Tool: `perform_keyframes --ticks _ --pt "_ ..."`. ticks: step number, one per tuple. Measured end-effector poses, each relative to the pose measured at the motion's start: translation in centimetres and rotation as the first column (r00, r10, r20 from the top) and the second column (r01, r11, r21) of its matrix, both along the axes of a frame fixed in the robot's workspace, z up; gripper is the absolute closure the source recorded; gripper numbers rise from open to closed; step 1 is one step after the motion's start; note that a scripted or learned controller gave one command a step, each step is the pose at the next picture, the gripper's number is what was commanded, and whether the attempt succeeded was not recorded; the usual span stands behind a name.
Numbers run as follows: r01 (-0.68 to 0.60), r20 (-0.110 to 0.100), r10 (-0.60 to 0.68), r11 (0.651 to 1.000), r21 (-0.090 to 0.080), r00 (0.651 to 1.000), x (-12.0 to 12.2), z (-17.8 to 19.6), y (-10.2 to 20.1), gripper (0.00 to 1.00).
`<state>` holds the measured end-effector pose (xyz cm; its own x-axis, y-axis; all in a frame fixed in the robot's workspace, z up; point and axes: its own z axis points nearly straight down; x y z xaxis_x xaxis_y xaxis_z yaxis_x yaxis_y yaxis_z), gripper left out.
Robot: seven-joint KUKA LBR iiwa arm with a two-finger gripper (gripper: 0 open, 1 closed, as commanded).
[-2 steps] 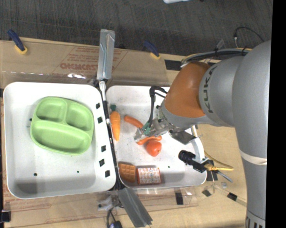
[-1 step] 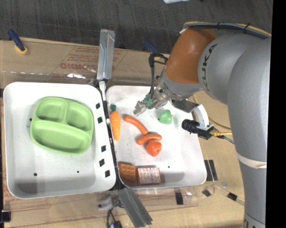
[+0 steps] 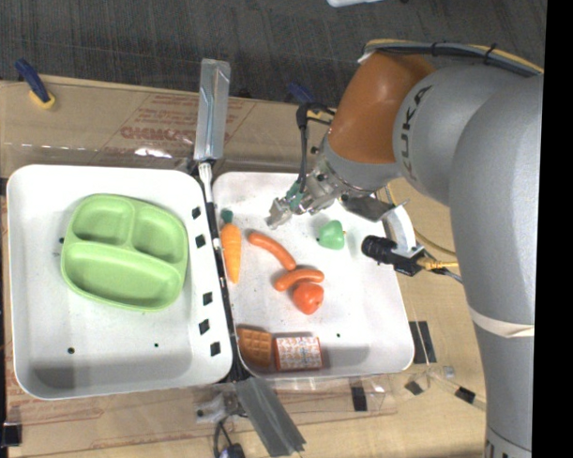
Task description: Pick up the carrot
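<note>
We see the carrot (image 3: 230,251) lying against the right bin's (image 3: 386,321) left wall, long axis running up the view, green top farthest from us. Our tool (image 3: 285,210) hovers to its upper right, nothing between its fingers; whether they're spread, we can't tell.

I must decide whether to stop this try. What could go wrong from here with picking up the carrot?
The carrot lies against the right bin's left wall, so a finger may hit the wall. The gripper hangs nearer the orange sausage, so it may grab that instead.
</note>
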<state>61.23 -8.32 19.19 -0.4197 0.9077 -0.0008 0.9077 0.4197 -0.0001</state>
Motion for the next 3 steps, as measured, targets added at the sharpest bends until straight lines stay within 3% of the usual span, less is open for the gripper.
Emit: perform_keyframes --ticks 1,2,3 --pt "0.000 0.000 0.000 1.000 0.000 1.000 0.00 0.00 0.01 0.00" --pt "-0.005 -0.001 0.005 1.000 -0.001 1.000 0.05 0.98 0.04 1.00" --pt "-0.005 -0.001 0.005 1.000 -0.001 1.000 0.04 0.97 0.05 0.00"
